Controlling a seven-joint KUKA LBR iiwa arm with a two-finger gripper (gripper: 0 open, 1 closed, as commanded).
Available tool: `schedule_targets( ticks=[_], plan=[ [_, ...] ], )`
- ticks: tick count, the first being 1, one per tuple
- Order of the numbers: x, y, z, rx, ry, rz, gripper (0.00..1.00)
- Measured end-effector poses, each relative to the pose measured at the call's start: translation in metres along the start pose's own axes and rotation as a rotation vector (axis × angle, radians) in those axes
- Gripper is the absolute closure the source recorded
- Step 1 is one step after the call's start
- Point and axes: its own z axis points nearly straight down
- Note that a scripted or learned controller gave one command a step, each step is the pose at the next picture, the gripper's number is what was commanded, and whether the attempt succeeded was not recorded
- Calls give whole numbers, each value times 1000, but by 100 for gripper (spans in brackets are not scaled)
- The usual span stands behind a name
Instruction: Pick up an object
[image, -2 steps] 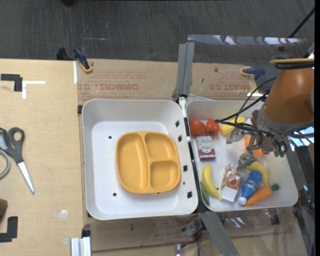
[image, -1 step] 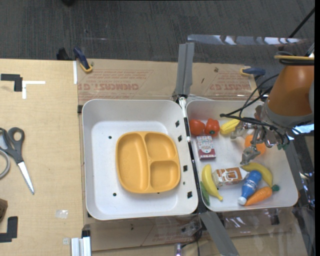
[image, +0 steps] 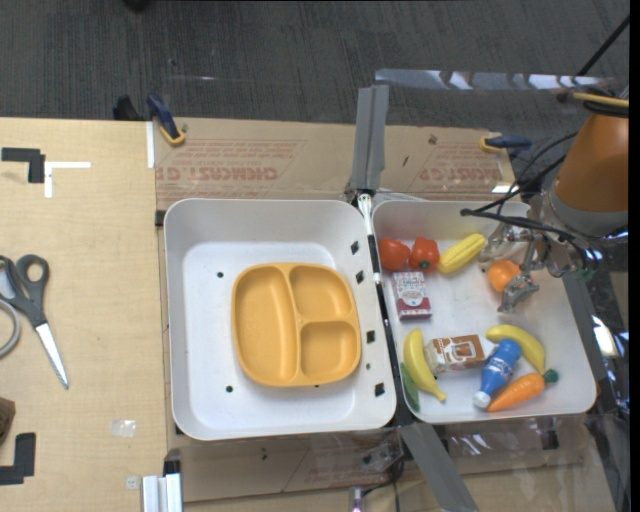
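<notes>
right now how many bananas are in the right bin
2: one banana at the bin's left front beside the brown box; another banana right of that box, above the blue bottle.

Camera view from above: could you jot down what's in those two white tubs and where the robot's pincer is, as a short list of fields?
left tub: yellow divided plate
right tub: two bananas, corn cob, red pepper, carrot, blue bottle, two small boxes, orange ball
pincer: over the right tub's upper right, beside the orange ball
bench: scissors at far left
</notes>
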Motion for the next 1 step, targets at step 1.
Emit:
schedule_targets(
  ticks=[1],
  plan=[
    [19,7,1,-1,1,140,0]
  ],
)
